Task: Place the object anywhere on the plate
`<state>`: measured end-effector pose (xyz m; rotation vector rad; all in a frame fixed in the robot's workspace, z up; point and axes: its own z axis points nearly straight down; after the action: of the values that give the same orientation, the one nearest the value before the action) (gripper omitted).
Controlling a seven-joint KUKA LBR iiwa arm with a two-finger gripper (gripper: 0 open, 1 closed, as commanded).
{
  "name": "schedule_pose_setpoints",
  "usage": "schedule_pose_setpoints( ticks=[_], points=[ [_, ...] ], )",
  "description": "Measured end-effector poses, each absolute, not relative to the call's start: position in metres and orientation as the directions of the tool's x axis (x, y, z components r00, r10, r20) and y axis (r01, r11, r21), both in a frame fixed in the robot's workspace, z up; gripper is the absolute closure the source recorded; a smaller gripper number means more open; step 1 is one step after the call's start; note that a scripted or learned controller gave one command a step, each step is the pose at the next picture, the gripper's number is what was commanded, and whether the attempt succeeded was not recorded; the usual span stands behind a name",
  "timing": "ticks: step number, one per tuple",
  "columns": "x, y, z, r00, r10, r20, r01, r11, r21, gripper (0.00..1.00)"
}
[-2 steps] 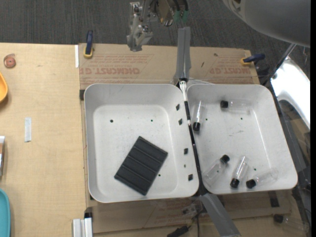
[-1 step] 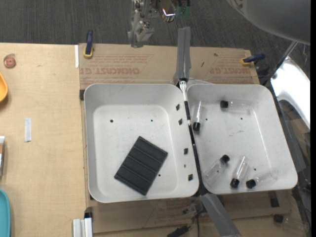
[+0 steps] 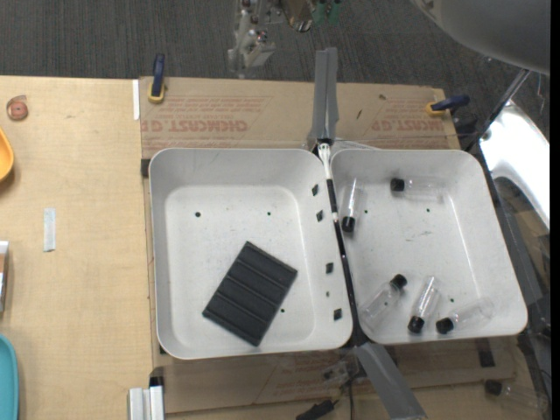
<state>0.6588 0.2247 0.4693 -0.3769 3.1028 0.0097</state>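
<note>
Two shallow white bins with rounded corners are set side by side on a brown cardboard sheet that covers the counter (image 3: 70, 191), a pale wooden surface. The cardboard is held at its far edge by two clamps, one with a blue handle (image 3: 157, 75) and one with a yellow tip (image 3: 444, 106). In the left bin (image 3: 175, 178), a flat, dark, rectangular plate (image 3: 251, 292) with ribbed panels is laid at an angle on the smooth, lightly scuffed floor, near the front wall. In the right bin (image 3: 468, 178), five clear cylindrical vials with black caps are scattered. One vial (image 3: 348, 206) lies against the left wall. A second vial (image 3: 416, 185) lies near the far wall. A third vial (image 3: 385, 295), a fourth vial (image 3: 423, 304) and a fifth vial (image 3: 461, 318) are grouped near the front right corner, close together. All the vials are well apart from the plate, in the other bin. A grey bar (image 3: 325, 94) runs back from the seam between the bins. The end effector (image 3: 251, 44) is seen at the top of the view, raised beyond the far edge of the cardboard, above the dark floor. Whether it is released or clenched cannot be told, as it is small and blurred. A smooth, rounded grey section of the arm (image 3: 490, 11) occupies the upper right corner.
</note>
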Motion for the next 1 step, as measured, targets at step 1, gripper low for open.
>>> schedule_pose_setpoints(
  ticks=[1],
  points=[
    [0.6604,0.2238,0.4782,-0.972,-0.236,-0.02,-0.236,0.972,0.005,1.0]
  ],
)
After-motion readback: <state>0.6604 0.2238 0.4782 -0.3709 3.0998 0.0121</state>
